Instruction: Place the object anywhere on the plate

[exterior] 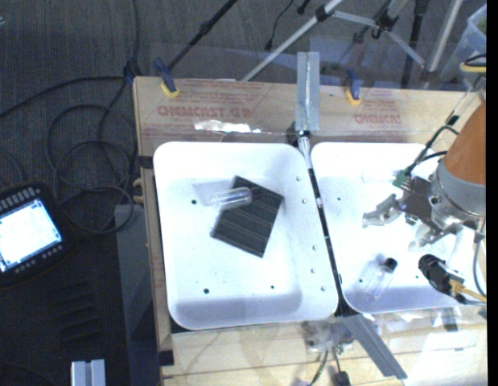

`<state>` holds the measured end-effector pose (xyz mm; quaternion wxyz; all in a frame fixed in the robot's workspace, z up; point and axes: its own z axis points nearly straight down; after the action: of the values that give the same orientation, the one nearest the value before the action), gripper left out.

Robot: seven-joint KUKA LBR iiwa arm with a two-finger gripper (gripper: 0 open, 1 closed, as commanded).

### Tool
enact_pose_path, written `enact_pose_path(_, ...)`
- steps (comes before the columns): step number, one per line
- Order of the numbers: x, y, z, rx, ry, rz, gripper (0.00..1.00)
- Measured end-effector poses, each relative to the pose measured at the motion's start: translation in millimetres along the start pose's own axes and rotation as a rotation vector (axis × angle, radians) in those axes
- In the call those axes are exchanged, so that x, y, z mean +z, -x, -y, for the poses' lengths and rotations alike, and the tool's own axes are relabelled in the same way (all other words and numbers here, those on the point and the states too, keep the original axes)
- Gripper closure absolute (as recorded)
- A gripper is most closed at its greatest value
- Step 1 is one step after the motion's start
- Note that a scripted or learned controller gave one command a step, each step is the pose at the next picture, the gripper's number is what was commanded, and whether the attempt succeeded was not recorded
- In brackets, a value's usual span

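- Small clear vial [376, 275], dark cap at its upper end: lies on its side on the floor of the right bin [369, 175], near the front wall. Taken to be the object to move, since the arm is working in this bin.
- Gripper [403, 215]: hangs over the right bin, above and to the right of the vial and apart from it. Whether it is wide or narrow cannot be told at this angle. The vial rests on the bin floor, so it is not held.
- Arm [466, 163], grey with an orange band: reaches in from the right, with loose cables close around the wrist.
- Plate [250, 222], a dark ribbed square: lies turned at an angle in the left bin [232, 296], well apart from the vial, with the raised divider [321, 223] between the bins.
- Clear tube [224, 193]: rests across the plate's upper left edge, partly on it.
- Risk, grasp: the vial is round, smooth and see-through, so it may roll or squirt out as the gripper closes, or be missed altogether.
- Risk, placing: the front wall sits close to the vial and may block a clean descent.
- Risk, carry: a loose hold may drop the vial at the divider.
- Risk, release: the vial may roll off the plate, or the tube already there may be knocked.
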<state>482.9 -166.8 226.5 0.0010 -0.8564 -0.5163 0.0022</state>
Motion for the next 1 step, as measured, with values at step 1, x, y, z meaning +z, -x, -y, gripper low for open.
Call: enact_pose_path(1,-47.5,14.9,-8.1,0.071,0.001,0.0,0.0)
